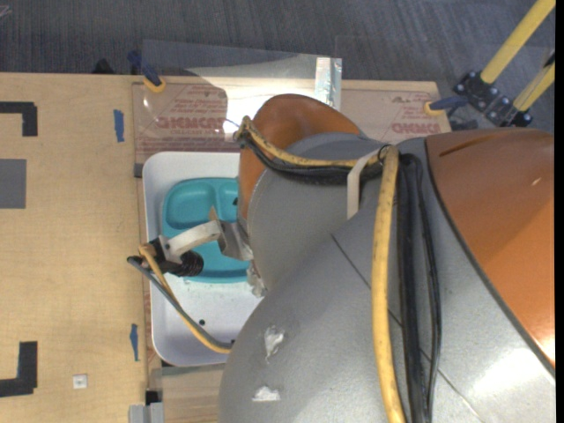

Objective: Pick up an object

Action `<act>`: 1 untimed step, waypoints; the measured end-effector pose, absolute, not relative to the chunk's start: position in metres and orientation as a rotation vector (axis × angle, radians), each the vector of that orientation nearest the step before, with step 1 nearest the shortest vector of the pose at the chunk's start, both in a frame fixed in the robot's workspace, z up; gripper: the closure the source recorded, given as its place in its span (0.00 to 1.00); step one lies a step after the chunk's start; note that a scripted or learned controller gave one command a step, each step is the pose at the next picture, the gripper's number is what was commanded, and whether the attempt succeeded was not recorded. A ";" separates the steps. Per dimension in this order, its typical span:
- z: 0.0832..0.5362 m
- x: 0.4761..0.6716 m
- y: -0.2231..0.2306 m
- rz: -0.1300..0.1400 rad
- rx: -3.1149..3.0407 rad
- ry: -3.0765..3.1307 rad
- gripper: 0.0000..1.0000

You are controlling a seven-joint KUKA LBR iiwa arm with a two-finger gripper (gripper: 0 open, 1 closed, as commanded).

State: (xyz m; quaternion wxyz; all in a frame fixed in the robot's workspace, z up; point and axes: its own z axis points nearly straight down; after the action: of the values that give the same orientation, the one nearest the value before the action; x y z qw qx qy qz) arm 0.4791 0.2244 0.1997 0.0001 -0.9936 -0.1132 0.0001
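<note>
Your arm reaches from 3 o'clock over the white bin, toward the teal object. Its bulk covers the jaws, so you cannot tell their state.

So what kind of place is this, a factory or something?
More likely a robotics test lab: a big grey and orange arm reaches into a white bin holding a teal object, on a taped wooden bench.

Faint reddish lettering on the clear plastic sheet is too blurred to read
</note>
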 end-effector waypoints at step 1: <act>0.261 0.480 0.207 -0.003 -3.084 -0.593 1.00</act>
State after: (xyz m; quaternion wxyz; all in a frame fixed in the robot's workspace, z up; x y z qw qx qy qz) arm 0.4799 0.2070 0.2605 0.0005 -0.9820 -0.1889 -0.0011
